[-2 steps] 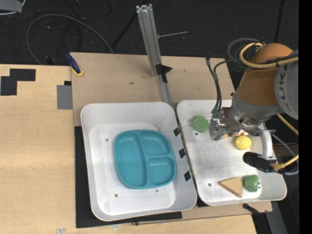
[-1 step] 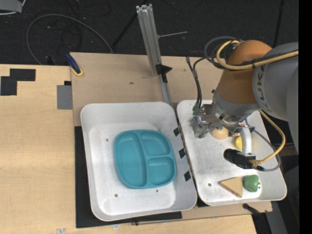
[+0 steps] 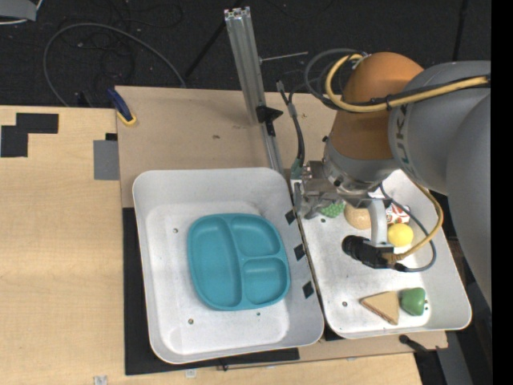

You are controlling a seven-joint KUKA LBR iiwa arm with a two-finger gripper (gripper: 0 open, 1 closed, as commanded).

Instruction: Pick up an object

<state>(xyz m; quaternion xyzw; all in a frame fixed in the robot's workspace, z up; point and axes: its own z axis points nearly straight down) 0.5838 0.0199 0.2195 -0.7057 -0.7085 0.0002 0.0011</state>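
Gripper (image 3: 313,201) sits low at the upper-left corner of the right bin (image 3: 341,287), close to the wall it shares w/ the left bin (image 3: 160,295). Can't tell from this angle if it's spread or closed, as the wrist blocks the view. Nothing visibly held.

Nearest candidate is a small green item (image 3: 332,210) just beside the gripper, toward frame right, w/ a tan rounded piece (image 3: 358,216) next to that. Further right are a yellow ball (image 3: 400,234) and a red-white item (image 3: 397,213), close together. At lower right of that bin a tan wedge (image 3: 381,306) lies against a green lump (image 3: 414,301). Left bin holds a teal divided plate (image 3: 238,261), prob. too flat & wide to grab.

Judgement: step in hand is the approach for a pick, nothing lifted yet. To do it well:
- centre over the green item, not the bin wall
- keep clear of the rim
- go straight down, close, then lift vertically

Risks: the wall fouls one side, or the tan piece gets nudged & pinched along w/ the target.
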